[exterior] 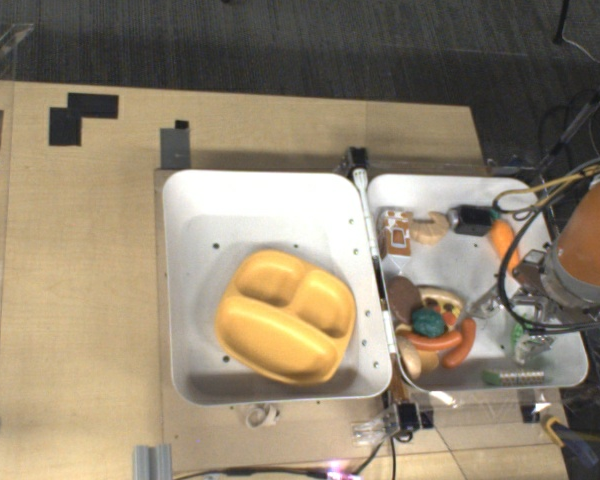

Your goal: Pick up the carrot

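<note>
Carrot (503, 240) lies beside cables (525, 218), arm (590, 243).

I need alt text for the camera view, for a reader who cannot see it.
A grey robot arm with an orange band reaches from the right into the right white bin, near a small orange carrot at its far side. The left white bin holds a large yellow loaf-shaped object.

A light wooden bench (70, 298) stands on dark ribbed carpet (310, 28)
</note>
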